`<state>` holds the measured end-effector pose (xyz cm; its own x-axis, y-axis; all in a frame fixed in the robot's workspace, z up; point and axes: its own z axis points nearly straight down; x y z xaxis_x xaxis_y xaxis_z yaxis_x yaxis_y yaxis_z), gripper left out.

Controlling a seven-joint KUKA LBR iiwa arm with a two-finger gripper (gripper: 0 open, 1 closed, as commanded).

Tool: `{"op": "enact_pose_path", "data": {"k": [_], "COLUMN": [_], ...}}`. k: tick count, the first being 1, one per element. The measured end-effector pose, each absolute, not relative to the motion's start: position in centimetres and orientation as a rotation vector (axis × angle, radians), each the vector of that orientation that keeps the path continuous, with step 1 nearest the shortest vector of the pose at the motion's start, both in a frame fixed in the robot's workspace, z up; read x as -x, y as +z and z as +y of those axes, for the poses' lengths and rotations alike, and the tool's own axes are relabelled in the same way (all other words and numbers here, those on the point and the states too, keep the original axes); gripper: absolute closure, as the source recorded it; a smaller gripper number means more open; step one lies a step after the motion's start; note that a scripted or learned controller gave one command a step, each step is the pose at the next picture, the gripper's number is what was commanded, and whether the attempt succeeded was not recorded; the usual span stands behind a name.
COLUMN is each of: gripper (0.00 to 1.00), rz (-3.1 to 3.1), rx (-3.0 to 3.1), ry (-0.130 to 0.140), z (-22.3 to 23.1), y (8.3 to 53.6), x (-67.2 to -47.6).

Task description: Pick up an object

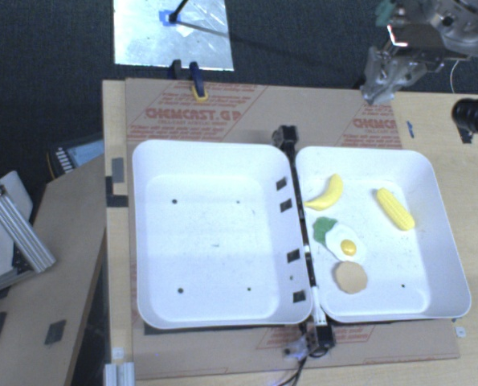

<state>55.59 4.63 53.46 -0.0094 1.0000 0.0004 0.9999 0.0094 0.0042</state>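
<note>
I have the gripper point(381, 84) parked at the upper right of the frame, above the bench and beyond the right bin point(442, 207); how its jaws stand I cannot tell. My candidates lie in that bin: a banana point(325, 192), a corn cob point(394, 209), a fried egg point(346, 245), a green piece point(324, 227) and a tan disc point(351, 277). I judge this the approach step; next I must descend over one object.

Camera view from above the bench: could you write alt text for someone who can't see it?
A grey robot arm's gripper hangs above the bench beyond the right shallow white bin, which holds a yellow toy banana, a yellow corn cob, a fried egg with a green leaf and a round tan disc. The left white bin lies beside it.
</note>
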Motion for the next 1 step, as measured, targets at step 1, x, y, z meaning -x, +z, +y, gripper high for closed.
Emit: {"op": "enact_pose_path", "data": {"k": [1], "gripper": [1.00], "rz": [2.233], "rx": [-2.208], "ry": [0.006], "z": [12.14], "y": [53.44], "x": [-59.55]}}
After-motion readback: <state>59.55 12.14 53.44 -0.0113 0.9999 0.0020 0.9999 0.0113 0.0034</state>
